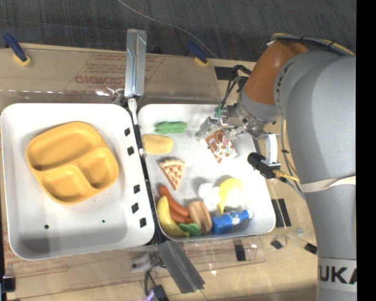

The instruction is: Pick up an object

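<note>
Left bin: a white tray is sitting on the left half of the tabletop, and a yellow divided plate is lying in it, tilted toward the upper left.
Divider: a grey metal bar is standing up at the far end where the two bins are meeting.
Right bin: the second white tray is lying just beside the first and is holding the toy food.
Far row: a green pea pod is lying near the back wall, with a pale yellow bun just in front of it.
Middle: a pizza slice is resting apart from the others.
Near corner: a banana, a red sausage, a hot dog, a blue bottle and a yellow cup are crowding together, touching.
Printed packet: it is lying tilted in the bin's far right part, just under the gripper.
Gripper: it is hanging low over the packet's upper edge; from here I cannot tell whether it is clenched or released, or whether it is touching the packet.
Arm: the grey body with its orange band is reaching in from the right.
</note>
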`<move>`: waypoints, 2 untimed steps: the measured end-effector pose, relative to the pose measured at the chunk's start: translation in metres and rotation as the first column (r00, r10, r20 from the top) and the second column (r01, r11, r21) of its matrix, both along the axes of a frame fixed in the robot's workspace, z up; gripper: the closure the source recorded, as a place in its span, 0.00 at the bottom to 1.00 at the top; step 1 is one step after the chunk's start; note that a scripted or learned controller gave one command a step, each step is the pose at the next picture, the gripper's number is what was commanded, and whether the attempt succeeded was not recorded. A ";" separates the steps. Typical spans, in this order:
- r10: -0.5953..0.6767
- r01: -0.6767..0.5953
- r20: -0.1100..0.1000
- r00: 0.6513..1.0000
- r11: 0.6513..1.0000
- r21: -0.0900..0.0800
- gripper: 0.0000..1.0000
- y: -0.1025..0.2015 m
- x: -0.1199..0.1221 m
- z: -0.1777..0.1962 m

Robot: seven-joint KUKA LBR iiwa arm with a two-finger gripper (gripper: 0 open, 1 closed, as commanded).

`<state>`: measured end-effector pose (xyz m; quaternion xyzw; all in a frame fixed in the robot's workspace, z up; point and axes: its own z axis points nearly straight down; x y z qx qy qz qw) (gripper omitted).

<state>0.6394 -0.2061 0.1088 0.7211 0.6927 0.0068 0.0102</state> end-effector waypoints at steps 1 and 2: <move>0.007 -0.007 0.014 1.000 1.000 -0.009 1.00 -0.002 0.004 0.017; -0.116 0.117 -0.026 0.993 0.993 0.007 1.00 0.086 0.018 -0.018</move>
